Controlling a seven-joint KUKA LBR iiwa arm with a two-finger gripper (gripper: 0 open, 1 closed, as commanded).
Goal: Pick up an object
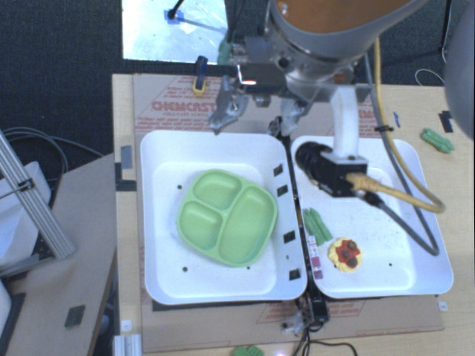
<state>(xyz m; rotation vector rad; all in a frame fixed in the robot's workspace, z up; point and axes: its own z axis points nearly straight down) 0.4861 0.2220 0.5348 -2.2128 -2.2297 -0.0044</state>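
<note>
A light green divided plate point(226, 217) lies in the left bin point(167, 273). The right bin point(415, 269) holds a small green bean-like toy point(318, 225) and, near its front, a yellow toy with red spots point(346, 253). My gripper point(251, 124) hangs high over the back rims of the bins, near the divide between them. Its two metal fingers point(221, 117) are spread apart and open, with nothing between them. The grey and orange arm covers the top of the view.
A black unit point(326, 170) on a white bracket, trailing yellow and grey cables point(404, 199), hangs over the back of the right bin. A green piece point(438, 141) lies on the bench at the right. A yellow and blue clamp point(200, 76) sits behind the left bin.
</note>
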